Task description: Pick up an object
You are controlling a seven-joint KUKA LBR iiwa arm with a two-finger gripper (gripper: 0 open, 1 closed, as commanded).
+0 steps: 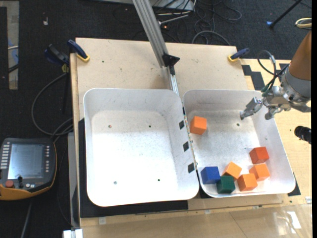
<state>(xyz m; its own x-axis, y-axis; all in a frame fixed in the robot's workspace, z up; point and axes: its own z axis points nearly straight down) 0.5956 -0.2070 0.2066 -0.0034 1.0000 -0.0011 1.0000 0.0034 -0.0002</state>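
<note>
The right bin (218,102) holds several small blocks. A lone orange block (198,125) sits near its upper left. Along the front lie a blue block (210,174), a dark green block (226,184), three orange blocks (233,170) (247,182) (260,171) and a red-orange block (259,154). My gripper (258,110) hangs over the upper right part of the right bin, its fingers spread open with nothing between them. It stands well right of the lone orange block and above the front cluster.
The left bin (99,133) sits beside the right one, sharing a middle wall (184,138). A slanted metal pole (151,24) rises from the back of the bench. A teach pendant (25,167) lies off the bench at the left.
</note>
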